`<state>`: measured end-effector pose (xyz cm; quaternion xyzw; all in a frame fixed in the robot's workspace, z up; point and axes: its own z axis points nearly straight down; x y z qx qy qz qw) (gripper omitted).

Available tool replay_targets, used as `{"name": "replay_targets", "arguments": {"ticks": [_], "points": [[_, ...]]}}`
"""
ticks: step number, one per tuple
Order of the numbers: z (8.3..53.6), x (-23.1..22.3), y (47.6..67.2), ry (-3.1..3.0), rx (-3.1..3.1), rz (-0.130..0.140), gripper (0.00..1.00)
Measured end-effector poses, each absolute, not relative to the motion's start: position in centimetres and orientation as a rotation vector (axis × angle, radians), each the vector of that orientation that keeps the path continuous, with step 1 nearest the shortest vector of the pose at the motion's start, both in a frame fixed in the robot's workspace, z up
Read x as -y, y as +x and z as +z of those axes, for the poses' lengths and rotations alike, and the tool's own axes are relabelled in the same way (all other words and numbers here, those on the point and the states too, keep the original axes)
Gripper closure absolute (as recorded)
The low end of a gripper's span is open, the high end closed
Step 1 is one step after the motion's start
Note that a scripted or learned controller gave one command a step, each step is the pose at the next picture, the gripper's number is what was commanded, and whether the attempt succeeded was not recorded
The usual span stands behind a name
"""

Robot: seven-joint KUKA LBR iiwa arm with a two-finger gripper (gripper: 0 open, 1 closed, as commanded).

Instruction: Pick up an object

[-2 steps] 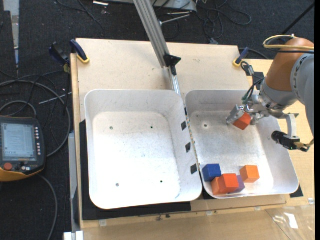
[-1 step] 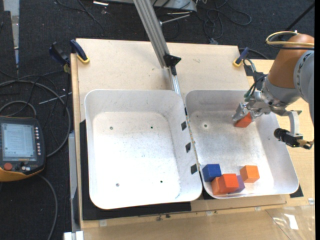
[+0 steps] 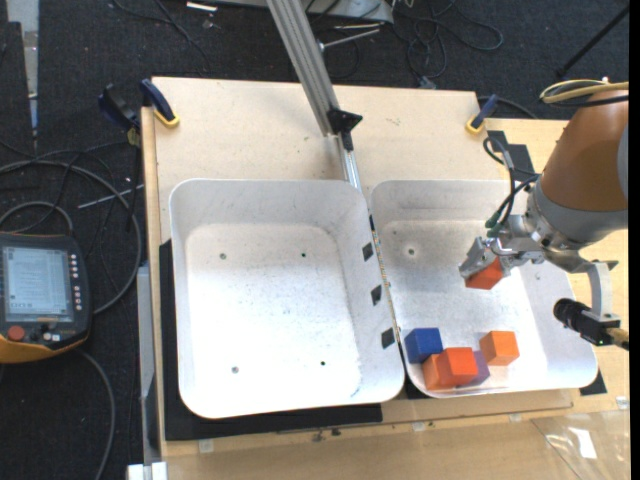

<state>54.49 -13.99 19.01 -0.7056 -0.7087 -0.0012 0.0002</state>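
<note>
Claw right of centre, pinching red block at its tip, above right bin.

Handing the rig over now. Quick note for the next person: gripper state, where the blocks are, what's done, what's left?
Gripper: over the right bin, shut on an orange-red block that sits between its fingers, apparently lifted off the floor.
Other blocks: blue block, large orange block and small orange block, clustered at the right bin's near edge.
Left bin: nothing of the job's there.
Done: grasp looks made.
Left: confirm the hold survives the lift; the grip looks to be on the block's upper part, so watch for a slip.
</note>
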Motion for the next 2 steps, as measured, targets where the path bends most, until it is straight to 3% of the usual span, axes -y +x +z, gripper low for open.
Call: {"name": "replay_targets", "arguments": {"ticks": [1, 2], "points": [[19.5, 3.5, 56.1, -2.208, 2.232, -0.005, 1.0], [19.4, -3.5, 51.8, -2.208, 2.228, 0.0, 1.0]]}}
